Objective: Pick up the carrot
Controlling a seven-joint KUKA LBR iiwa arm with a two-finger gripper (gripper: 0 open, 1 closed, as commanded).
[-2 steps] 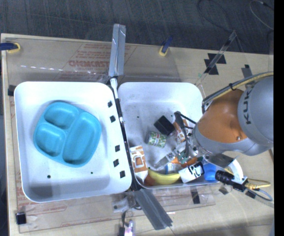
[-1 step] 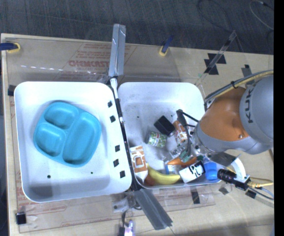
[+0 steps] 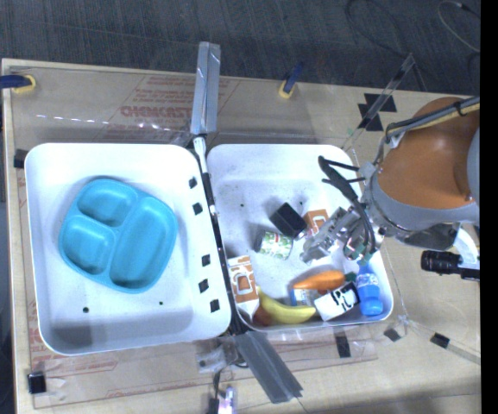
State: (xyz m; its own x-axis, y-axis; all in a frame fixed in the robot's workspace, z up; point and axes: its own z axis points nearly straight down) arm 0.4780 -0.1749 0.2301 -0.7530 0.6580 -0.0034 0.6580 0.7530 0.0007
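Whether the jaws (image 3: 324, 240) are spread or pressed together cannot be told from this view; they hang low in the right bin (image 3: 231, 158), near its right wall, and nothing shows between them. Just below them, toward the bin's front edge, lies the carrot (image 3: 318, 280), apart from the metal. A banana (image 3: 283, 310) curves along the front wall beside it, with a blue bottle (image 3: 368, 293) in the front right corner. A black block (image 3: 288, 218) sits near the bin's middle. The left bin (image 3: 46, 166) carries a blue divided tray (image 3: 116, 235) near its centre.
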